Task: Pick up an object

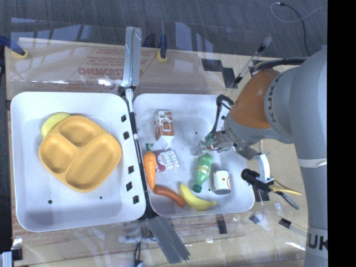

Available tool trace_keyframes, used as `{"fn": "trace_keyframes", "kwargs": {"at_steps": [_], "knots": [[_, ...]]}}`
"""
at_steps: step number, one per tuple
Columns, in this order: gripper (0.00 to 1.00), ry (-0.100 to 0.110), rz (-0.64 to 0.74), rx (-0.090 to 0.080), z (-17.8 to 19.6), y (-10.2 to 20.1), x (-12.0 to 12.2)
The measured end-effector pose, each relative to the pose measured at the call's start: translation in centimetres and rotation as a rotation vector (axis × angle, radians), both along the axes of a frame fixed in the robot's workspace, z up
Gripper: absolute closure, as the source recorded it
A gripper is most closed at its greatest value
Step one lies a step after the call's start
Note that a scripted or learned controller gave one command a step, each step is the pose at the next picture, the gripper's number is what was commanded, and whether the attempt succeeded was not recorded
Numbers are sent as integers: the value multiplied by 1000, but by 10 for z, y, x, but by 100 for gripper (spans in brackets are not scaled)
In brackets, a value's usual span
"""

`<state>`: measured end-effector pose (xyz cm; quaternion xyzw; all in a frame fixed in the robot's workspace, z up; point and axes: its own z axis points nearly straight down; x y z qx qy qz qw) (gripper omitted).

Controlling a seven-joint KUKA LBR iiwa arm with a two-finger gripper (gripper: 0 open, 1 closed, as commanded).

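Camera view: gripper (210,144) sits low over the right bin (245,204), near its upper right part, arm reaching in from the right. Directly below and just left of the jaws lies the green bottle (202,169), its cap end up toward the jaws and nearly touching them, long axis running top-to-bottom with a slight lean to the lower left. Jaw state: cannot tell, the wrist and cabling hide the tips, and nothing is seen held.

Judgement: the bottle is the nearest candidate; a grasp across its narrow width should suit, since the body looks smooth, rounded and likely to roll.

Close neighbours: white can (221,182) just right of the bottle's base, banana (195,198) below it. Carrot (149,169) and juice carton (164,123) lie further left, well apart from the jaws
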<state>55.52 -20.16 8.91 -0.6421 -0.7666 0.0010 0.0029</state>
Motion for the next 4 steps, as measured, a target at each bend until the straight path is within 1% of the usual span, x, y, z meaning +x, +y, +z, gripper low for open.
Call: {"fn": "trace_keyframes", "kwargs": {"at_steps": [1,2,3,4], "knots": [[100,-1,116,-2,157,38,40],[0,-1,116,-1,157,38,39],[0,-1,201,0,38,79,81],[0,0,237,0,-1,105,68]]}}
